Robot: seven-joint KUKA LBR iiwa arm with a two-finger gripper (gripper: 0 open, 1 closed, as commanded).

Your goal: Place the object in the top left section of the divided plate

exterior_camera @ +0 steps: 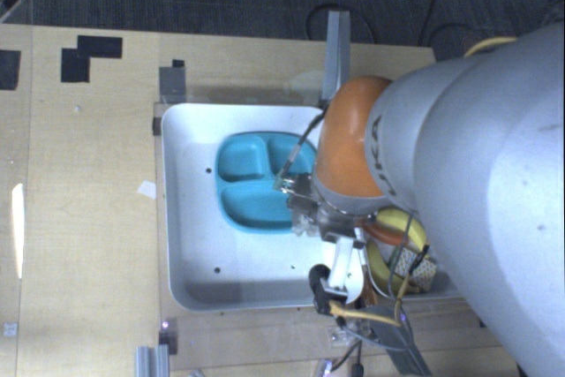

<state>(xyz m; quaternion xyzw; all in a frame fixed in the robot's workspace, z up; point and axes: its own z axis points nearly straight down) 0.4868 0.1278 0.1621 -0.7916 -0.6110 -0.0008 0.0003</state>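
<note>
Plate: a blue plastic divided plate [252, 181] lies in the left shallow white bin [190, 216], its right part hidden under the arm.
Arm: the grey arm with the orange band [353, 146] reaches in from the right — it covers most of the right side.
Gripper: the gripper [305, 203] sits over the plate's right edge; finger state cannot be told.
Object: something yellow [402, 234] shows beneath the arm — right of the plate, apparently outside it.
</note>
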